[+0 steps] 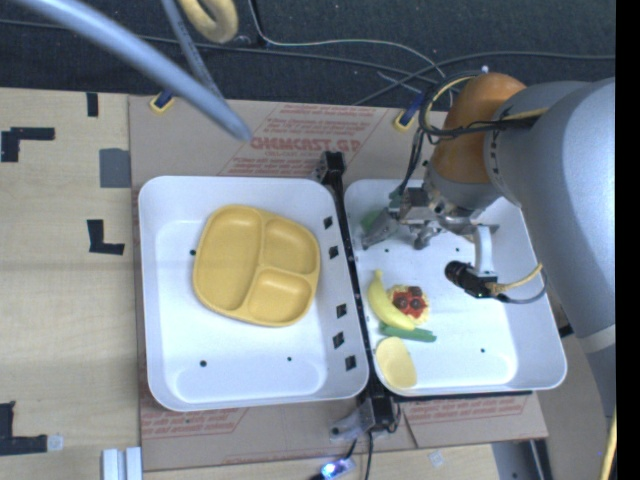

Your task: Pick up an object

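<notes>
Take the banana (pixel 388 306) as your landmark, since it is the likeliest thing to pick. It lies in the right bin (pixel 520 363), close to the wall that bin shares with the left bin (pixel 170 298).

Nearest the camera, just below the banana's lower end, you have a pale yellow round piece (pixel 396 363) lying flat on the bin floor. A thin green item (pixel 420 335) lies between that piece and the banana's lower end, touching or nearly touching the banana. A small red and dark object (pixel 410 300) rests against the banana's right side.

The banana's long axis runs from upper left to lower right, curving as it goes.

Farther back, up and to the right of the banana, you find the gripper (pixel 412 226), hanging over the far part of the same bin. You cannot tell from this slanted view how wide it stands, and nothing can be seen held in it. A greenish-grey scrap (pixel 372 220) lies just left of the gripper.

So the relation that matters, in my judgement: the banana lies toward the camera and slightly left of the tool, and you would want the grasp set across that diagonal.

Well left of the banana, the yellow divided plate (pixel 255 265) sits in the left bin.
</notes>
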Action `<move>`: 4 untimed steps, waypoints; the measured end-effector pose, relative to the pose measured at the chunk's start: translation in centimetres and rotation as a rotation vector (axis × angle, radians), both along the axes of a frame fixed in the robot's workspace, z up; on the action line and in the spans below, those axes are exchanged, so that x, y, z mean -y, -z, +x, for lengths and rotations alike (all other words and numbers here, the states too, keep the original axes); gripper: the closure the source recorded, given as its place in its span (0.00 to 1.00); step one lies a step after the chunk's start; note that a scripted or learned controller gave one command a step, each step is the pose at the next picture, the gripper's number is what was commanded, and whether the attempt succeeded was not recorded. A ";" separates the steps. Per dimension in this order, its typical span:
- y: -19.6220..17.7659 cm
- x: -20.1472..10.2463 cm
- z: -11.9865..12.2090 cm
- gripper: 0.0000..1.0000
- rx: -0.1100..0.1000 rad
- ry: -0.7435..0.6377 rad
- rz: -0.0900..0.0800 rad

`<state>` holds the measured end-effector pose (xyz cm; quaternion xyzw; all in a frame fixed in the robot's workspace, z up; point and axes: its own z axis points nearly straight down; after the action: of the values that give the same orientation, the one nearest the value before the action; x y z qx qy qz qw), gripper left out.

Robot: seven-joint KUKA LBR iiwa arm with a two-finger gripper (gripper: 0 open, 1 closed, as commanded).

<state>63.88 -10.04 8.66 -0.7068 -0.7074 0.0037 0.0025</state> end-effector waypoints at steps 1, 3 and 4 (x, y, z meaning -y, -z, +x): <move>-1.4 -0.1 0.2 1.00 0.004 -0.002 0.001; -11.6 0.0 0.6 1.00 0.012 -0.001 0.002; -11.0 -5.7 0.5 1.00 0.008 -0.005 0.003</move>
<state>64.39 -4.29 19.61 -0.7049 -0.7093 -0.0001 0.0008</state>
